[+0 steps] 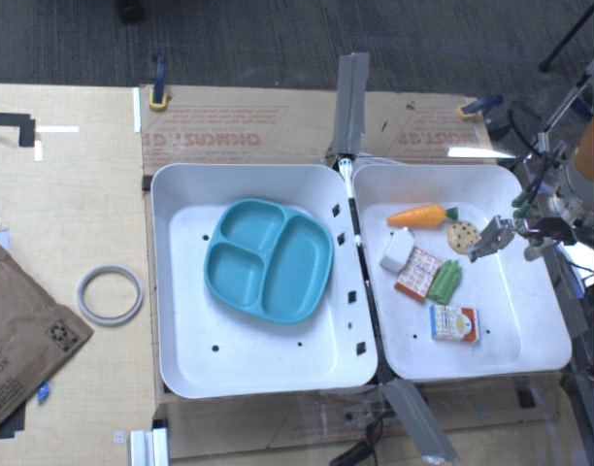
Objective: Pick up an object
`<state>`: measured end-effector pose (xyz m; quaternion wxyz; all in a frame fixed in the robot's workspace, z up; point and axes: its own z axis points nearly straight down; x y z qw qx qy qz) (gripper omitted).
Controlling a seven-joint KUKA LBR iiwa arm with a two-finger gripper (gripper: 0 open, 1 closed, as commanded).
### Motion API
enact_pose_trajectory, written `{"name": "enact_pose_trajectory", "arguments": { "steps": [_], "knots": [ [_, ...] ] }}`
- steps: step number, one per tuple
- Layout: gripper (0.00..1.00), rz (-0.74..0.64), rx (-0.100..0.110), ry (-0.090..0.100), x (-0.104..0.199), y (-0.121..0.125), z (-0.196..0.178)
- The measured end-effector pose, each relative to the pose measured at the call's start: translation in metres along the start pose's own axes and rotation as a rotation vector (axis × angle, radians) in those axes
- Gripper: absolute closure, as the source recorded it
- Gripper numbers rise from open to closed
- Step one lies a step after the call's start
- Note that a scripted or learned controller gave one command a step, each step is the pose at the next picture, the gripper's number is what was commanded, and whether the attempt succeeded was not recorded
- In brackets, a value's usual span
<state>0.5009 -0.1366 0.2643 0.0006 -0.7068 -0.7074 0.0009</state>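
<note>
The right bin (540, 343) holds an orange carrot (416, 216), a round cookie (461, 235), a white block (397, 249), a red and white packet (417, 274), a green pickle-like piece (445, 282) and a small juice carton (454, 323). My gripper (514, 241) hangs over the right side of this bin, just right of the cookie. It is open, its fingers (490, 238) spread apart with nothing between them. The left bin (181, 357) carries a teal divided plate (269, 259).
A ring of tape (110, 293) and a brown cardboard box (25, 333) lie on the bench left of the bins. Clamps (159, 93) (481, 106) sit at the back on the cardboard sheet. A grey strip (351, 105) rises between the bins.
</note>
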Motion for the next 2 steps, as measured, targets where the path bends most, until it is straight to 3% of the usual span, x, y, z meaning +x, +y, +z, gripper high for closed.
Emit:
{"name": "enact_pose_trajectory", "arguments": {
  "steps": [1,2],
  "knots": [
    [0.0,-0.065,0.001,0.001,0.022,-0.005,0.15],
    [0.0,0.072,-0.013,-0.001,0.025,0.086,0.167]
  ]
}}
